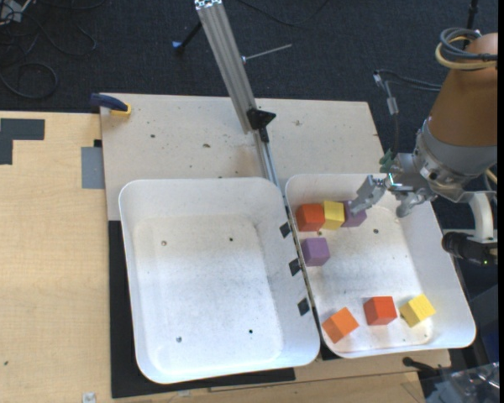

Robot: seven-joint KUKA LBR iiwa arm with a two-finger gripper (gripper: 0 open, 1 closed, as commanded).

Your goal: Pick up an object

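Purple, a small block [355, 217] is sitting at twelve o'clock in the right bin [443, 263], touching a yellow block [333, 213]. We are seeing the gripper [365, 198] hanging right over it; whether the pincer is spread or pinching, we cannot tell.

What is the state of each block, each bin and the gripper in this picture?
orange-red block: resting in the right bin, touching the yellow block beside it.
yellow block: resting, next to the gripper.
purple block: resting alone, near the divider.
orange block: resting, turned at an angle.
red block: resting.
second yellow block: resting.
right bin: holds all six blocks.
left bin: sits beside the right bin.
gripper: low, by the yellow block.
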